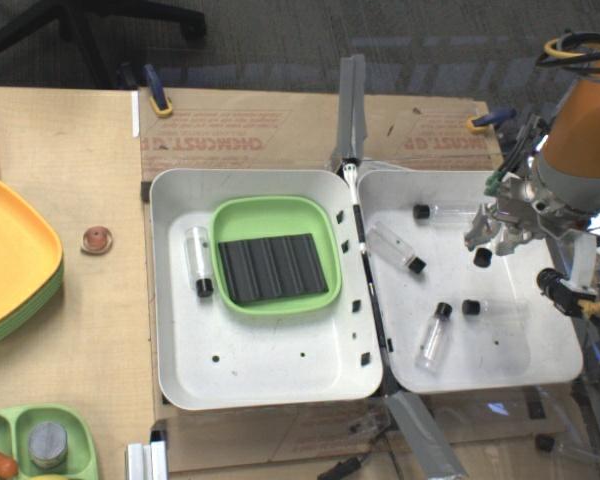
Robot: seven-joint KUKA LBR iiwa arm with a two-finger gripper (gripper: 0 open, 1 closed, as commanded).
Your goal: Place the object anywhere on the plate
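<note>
Oddly, the claw (483, 250) grips a half-hidden vial (482, 257) above the right bin (540, 368).

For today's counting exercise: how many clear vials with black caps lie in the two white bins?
5, perhaps. One left-bin vial beside the green plate; in the right bin: top vial, middle vial, lower vial, faint vial. The gripper may hide more.

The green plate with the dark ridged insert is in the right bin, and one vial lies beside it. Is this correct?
Not quite. The camera view shows the green plate with its dark ridged insert in the left bin, not the right one. One vial does lie beside it.
</note>
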